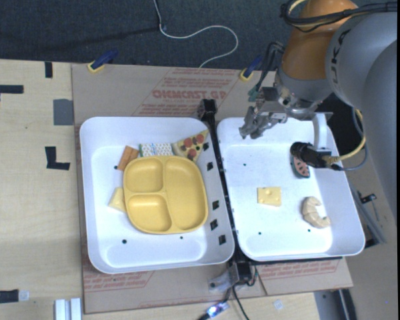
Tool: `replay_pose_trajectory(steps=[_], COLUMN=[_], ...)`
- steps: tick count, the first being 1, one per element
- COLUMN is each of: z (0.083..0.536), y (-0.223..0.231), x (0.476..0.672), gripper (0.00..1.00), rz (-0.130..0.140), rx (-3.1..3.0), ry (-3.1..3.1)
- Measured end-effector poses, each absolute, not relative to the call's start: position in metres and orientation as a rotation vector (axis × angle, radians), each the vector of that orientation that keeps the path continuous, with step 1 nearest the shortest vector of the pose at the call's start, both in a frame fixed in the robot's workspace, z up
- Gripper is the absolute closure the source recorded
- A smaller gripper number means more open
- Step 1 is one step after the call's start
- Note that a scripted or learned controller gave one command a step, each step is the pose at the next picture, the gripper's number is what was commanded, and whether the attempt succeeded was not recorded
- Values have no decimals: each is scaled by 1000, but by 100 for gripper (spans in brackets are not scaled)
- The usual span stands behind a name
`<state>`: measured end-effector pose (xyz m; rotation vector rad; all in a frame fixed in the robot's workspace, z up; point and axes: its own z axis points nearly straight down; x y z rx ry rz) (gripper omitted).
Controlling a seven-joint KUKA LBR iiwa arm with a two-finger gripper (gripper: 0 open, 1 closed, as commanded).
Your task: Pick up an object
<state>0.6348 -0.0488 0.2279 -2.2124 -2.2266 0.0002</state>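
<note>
Pincer [257, 125] on the grey arm hangs over the shallow white plastic bin [333, 245] that the arm reaches into. It is up by that bin's far corner, close to the wall next to the other bin. Under the pincer is plain white bin floor. I cannot tell if the pincer is open or closed, because it looks small and dark. I also cannot tell if it touches the floor.

Two things to pick up lie in this same bin, both nearer the front edge than the pincer. A flat yellow square of toy cheese [269, 197] lies on the floor, well apart from the pincer. A pale curved toy bread roll [315, 212] lies past the cheese, even farther from the pincer. The two are near each other but not touching.

The second shallow white bin [93, 179] sits across the wall from the pincer. A yellow plastic plate with three hollows [165, 193] lies flat in it. A toy pizza slice with coloured bits [192, 145] lies at the plate's far edge, the nearest of these to the pincer. Next comes a small white and green patterned piece [155, 150], then an orange-brown stick [127, 157]. A pale yellow flat piece [117, 199] pokes out from under the plate on the side away from the pincer.
</note>
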Motion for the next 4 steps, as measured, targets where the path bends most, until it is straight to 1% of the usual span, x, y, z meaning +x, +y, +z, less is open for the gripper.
replay_pose_trajectory(steps=[1, 2, 3, 4], z=[234, 233, 227, 234], y=[-26, -30, -22, -27], x=[640, 642, 633, 637], gripper=[100, 100, 100, 100], rz=[1, 1, 4, 1], rx=[-2217, -2218, -2219, -2218], ry=[-2224, -2223, -2222, -2223])
